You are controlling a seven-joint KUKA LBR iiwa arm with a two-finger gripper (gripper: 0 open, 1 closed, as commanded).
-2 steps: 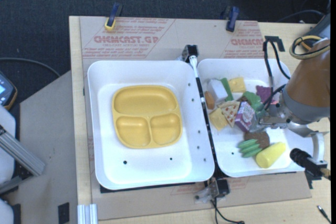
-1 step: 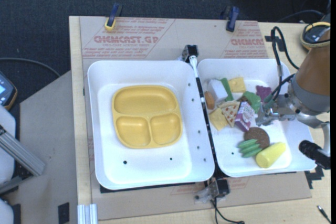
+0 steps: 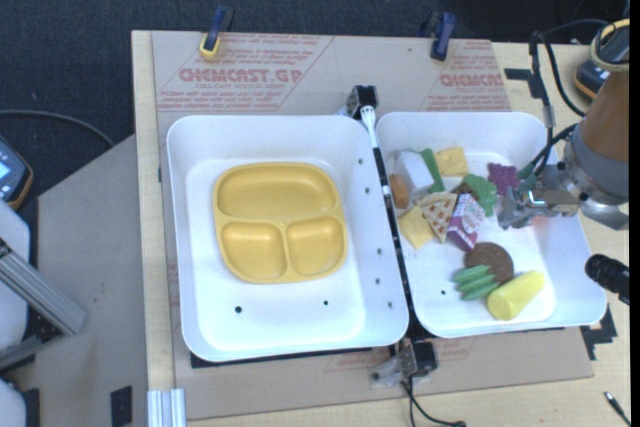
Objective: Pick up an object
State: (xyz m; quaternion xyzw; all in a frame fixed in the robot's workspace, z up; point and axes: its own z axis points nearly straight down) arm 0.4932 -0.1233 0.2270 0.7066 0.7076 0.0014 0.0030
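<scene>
Camera view: arm comes in from the right, gripper (image 3: 518, 207) low over the right bin (image 3: 520, 127), near that bin's right side. Finger state: cannot tell, the tip is small and blurred against the toys.

Pile of toy food sits in the right bin, mostly to the gripper's left. Purple piece (image 3: 503, 177) just above and beside the gripper, possibly touching it, hard to say. Green leafy piece (image 3: 482, 192) next to it, further left. Purple-and-white packet (image 3: 464, 220) left of the gripper, near. Pizza slice (image 3: 435, 211) and a yellow cheese wedge (image 3: 413, 229) beyond that, toward the bin divider. Green stick (image 3: 431, 165), white piece (image 3: 415, 169) and pale yellow block (image 3: 452, 160) up-left of the gripper. Brown round cookie (image 3: 489, 260) below-left, with green pods (image 3: 475, 281) under it and a yellow corn-like piece (image 3: 516, 295) below the gripper, well apart from it.

Left bin (image 3: 190, 245) is far left of the gripper; a yellow divided tray (image 3: 279, 220) lies flat in it. Both bins rest on a cardboard-covered tabletop (image 3: 160, 95).
</scene>
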